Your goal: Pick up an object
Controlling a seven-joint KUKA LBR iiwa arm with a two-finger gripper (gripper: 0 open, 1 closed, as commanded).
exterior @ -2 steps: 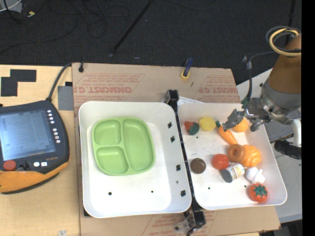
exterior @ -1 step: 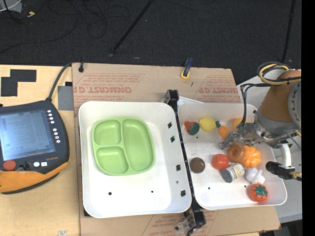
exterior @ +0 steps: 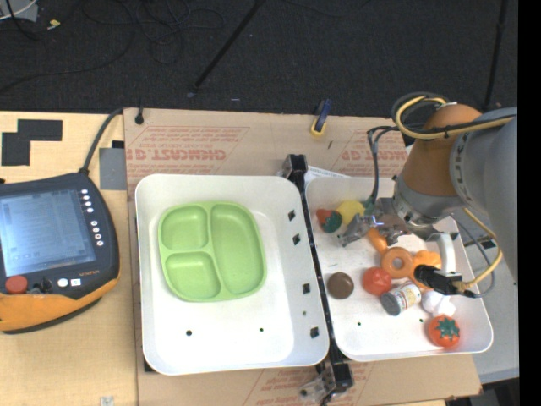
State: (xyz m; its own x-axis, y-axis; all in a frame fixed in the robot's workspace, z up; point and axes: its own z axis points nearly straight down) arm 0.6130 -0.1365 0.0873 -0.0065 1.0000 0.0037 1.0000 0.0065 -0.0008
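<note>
The right bin (exterior: 473, 341) holds several small toys: a yellow piece (exterior: 350, 209), a red and green one (exterior: 327, 219), an orange carrot-like piece (exterior: 378, 240), an orange ring (exterior: 397, 263), a red tomato (exterior: 377, 280), a brown disc (exterior: 340, 285), a small labelled bottle (exterior: 401, 299) and a red tomato with a green top (exterior: 444, 331). My gripper (exterior: 357, 229) is low in this bin, just below the yellow piece and left of the carrot-like piece. The wrist above hides part of the bin's far right side.
The left bin (exterior: 169, 337) carries a green divided plate (exterior: 211, 250). A black divider (exterior: 308, 260) separates the bins. A teach pendant (exterior: 51, 235) lies left of the bench. A blue and yellow clamp (exterior: 320, 118) sits on the cardboard behind.
</note>
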